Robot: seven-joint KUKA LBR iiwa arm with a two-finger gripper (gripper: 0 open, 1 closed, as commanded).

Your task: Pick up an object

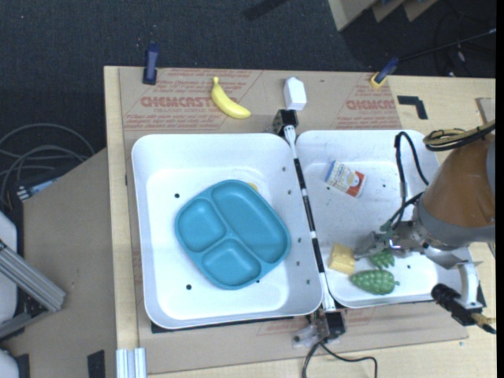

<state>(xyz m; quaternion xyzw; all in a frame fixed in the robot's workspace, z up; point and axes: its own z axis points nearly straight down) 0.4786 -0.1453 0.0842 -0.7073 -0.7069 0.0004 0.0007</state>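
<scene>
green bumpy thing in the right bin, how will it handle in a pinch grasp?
The green bumpy toy looks oval and knobbly, so it may rock or roll sideways if nudged. It probably is light plastic. It lies close to the yellow block and the bin front wall, which could crowd the gripper.

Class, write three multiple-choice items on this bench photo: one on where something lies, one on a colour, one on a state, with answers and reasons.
1. Where does the banana lie?
A. in the left bin
B. on the bench behind the left bin
C. in the right bin

2. What colour is the divided plate?
A. blue
B. red
C. white

3. How does the divided plate rest?
A. leaning upright on the bin wall
B. flat, compartments facing up
C. stacked on the small carton

Answers: 1 B, it sits on the board beyond the left bin rim. 2 A, it is blue against the white bin. 3 B, all three compartments show from above.
</scene>
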